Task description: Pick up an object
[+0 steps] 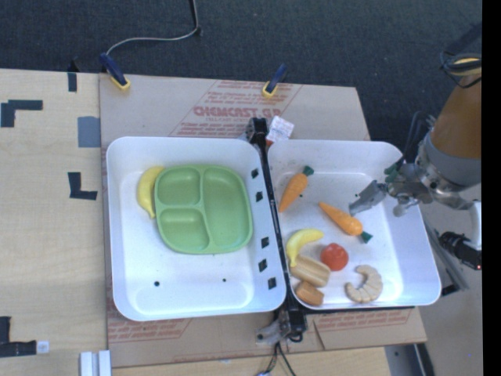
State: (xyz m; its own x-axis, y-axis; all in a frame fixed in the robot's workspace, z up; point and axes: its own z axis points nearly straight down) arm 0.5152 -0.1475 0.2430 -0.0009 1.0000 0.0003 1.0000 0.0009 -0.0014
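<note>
Just left of the end effector [374, 197]: a carrot [342, 218].

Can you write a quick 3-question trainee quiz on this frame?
1. True or false: the green tray lies in the right bin.
2. How many carrots are in the right bin? A) one B) two C) three
3. The gripper is nearest which item?

Key:
1. False; it lies in the left bin.
2. B: one carrot near the divider, another mid-bin.
3. The mid-bin carrot.
</note>
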